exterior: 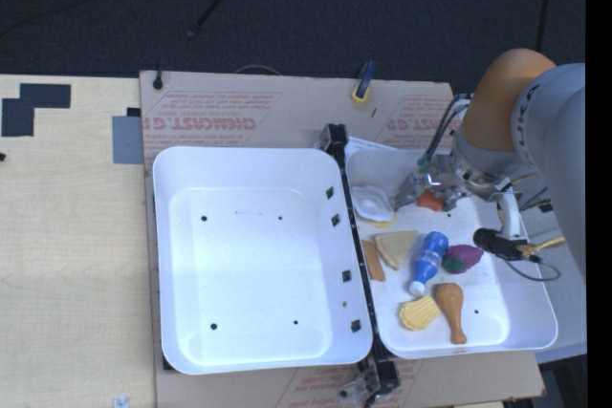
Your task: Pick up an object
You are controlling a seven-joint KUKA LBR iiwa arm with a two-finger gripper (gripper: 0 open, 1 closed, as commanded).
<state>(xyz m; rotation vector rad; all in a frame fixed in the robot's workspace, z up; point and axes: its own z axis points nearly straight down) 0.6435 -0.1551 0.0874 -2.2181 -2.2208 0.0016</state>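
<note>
The gripper (427, 191) hangs low in the right shallow white bin (535, 325), beside a small orange-red object (431, 202); whether it grips it, I cannot tell.

A: What is shown on the bench?

B: Two shallow white bins are seen side by side on cardboard. The left bin (251, 258) is shown beside the right bin (521, 325), in which the objects are gathered.

A: Which objects are seen there?

B: A blue bottle (427, 261) with a white cap is shown tilted near the centre, a purple item (464, 257) just beside it. A drumstick-shaped toy (451, 308) and a ridged yellow piece (419, 312) are placed nearer the front wall; a tan wedge (394, 248) and a white shell-like item (371, 203) lie toward the dividing edge.

A: Where is the arm?

B: The gripper (430, 196) is lowered over the bin's far part, above a small red object (431, 202).
</note>
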